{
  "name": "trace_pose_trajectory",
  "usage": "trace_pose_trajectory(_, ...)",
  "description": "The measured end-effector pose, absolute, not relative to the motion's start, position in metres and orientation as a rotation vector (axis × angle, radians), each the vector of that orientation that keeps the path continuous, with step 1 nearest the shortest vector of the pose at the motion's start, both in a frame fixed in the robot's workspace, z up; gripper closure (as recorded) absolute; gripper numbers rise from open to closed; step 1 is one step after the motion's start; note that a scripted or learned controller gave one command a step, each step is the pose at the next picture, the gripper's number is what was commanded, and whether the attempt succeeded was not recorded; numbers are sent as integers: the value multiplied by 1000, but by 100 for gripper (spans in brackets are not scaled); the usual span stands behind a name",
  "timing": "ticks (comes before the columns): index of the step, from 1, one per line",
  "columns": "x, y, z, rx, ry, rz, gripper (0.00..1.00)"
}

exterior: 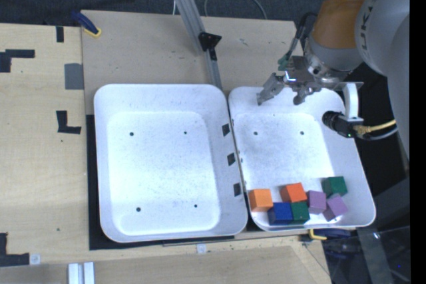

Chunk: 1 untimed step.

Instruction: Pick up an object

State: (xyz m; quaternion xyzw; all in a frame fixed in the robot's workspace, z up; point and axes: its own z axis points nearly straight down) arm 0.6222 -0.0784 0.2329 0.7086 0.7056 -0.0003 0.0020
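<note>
- Gripper (pixel 283 95) hovers over the right bin's (pixel 301 151) far rim, jaws spread open and holding nothing.
- Coloured blocks (pixel 297 201) cluster at its near edge.

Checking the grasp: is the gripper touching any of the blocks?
Apart. Camera view shows the gripper open at the bin's far end, the blocks clustered at the near end.

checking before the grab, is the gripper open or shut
Open. The gripper hangs over the far rim of the right bin, its two fingers spread apart with bare gap between them.
</note>
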Motion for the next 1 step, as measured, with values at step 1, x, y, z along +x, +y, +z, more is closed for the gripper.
trace_pose_trajectory(1, 573, -150, 89, 2228, 2219, -7, 0)
